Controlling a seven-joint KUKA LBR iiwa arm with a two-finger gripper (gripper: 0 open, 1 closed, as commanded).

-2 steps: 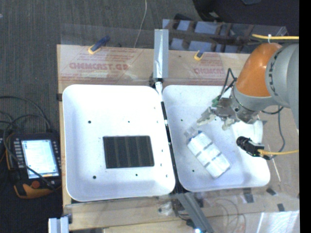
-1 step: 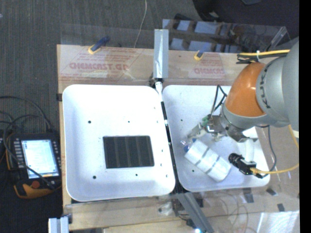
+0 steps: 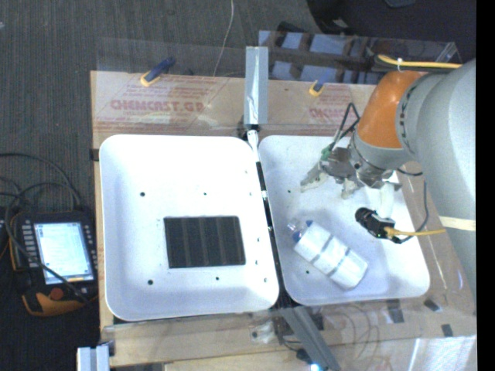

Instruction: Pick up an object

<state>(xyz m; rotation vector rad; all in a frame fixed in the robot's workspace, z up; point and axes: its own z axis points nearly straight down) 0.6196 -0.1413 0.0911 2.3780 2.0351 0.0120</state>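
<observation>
We see our jaws (image 3: 331,178) spread apart and holding nothing, hovering at twelve o'clock in the right shallow white bin (image 3: 288,273). The white plastic bottle (image 3: 331,255) lies toward six o'clock, well apart from them.

Bright even light, slight blur.

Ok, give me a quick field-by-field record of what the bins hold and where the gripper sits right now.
left bin: holds a dark ribbed pad lying flat near its middle
right bin: holds a white bottle on its side, cap end toward the divider
gripper: over the upper part of the right bin, above the bottle and apart from it
held item: none seen between the fingers
bench extras: handheld screen unit on the floor to the left
</observation>
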